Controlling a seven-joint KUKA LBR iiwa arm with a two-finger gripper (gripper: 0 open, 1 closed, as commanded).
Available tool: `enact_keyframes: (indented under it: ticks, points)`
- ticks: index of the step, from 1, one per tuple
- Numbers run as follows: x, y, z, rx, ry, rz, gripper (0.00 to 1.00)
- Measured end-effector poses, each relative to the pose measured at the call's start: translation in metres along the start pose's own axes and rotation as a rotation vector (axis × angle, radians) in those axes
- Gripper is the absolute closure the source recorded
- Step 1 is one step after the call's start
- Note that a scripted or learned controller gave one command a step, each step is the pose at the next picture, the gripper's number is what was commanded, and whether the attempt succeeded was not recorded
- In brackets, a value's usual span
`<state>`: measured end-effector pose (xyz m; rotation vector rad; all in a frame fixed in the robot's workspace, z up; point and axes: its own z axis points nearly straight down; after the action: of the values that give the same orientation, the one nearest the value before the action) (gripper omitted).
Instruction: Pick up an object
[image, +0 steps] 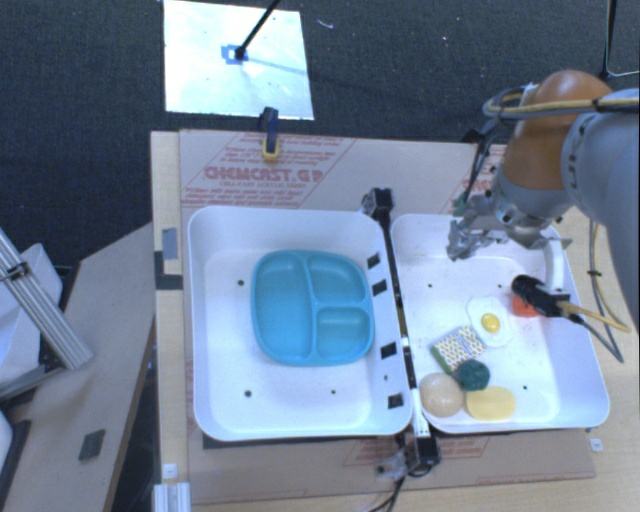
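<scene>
Surface (166, 300): pale wood, carrying a cardboard sheet (420, 170) with two white bins side by side on top.
Writing: red print on the cardboard sheet, just behind the left bin, reading "CHEMCAST" and then a few letters not clear. Thin red lines around it, with no other words readable.
Yellow clamp (270, 148): standing at the far edge of the cardboard sheet, above the writing.
Left bin (215, 340): holding one blue plate (310, 307) with three sections, lying flat near the middle.
Black clips (380, 262): several in a row along the seam where the two bins meet.
Right bin (582, 385): holding the small things to pick, all in the near half.
Egg (488, 322): toy fried egg, white with a yellow centre, lying flat about the middle of the right bin.
Checked piece (459, 346): small flat square with a green and yellow pattern, just beside the egg on the near left.
Green ball (473, 375): dark green, touching the near corner of the checked piece.
Beige ball (441, 394): round and pale, near the front left corner, close beside the green ball.
Yellow piece (490, 403): pale yellow lump, just in front of the green ball and beside the beige ball.
Orange bit (524, 308): to the right of the egg, mostly hidden, kind not possible to tell.
Arm (600, 160): grey, with an orange band (550, 120), reaching in from the right.
Tool (465, 242): over the far part of the right bin, above bare white floor, well apart from the egg and the other small things. Open or closed: cannot tell from this angle.
</scene>
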<state>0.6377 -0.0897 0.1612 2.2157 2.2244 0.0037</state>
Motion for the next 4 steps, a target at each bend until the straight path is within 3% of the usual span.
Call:
enact_keyframes:
  ticks: [1,2,4]
  points:
    - [0.0,0.002,-0.054,-0.003,-0.001,-0.001,1.0]
    - [0.049,-0.009,-0.067,0.001,0.001,-0.005,1.0]
    - [0.145,-0.054,-0.054,0.004,0.0,-0.004,1.0]
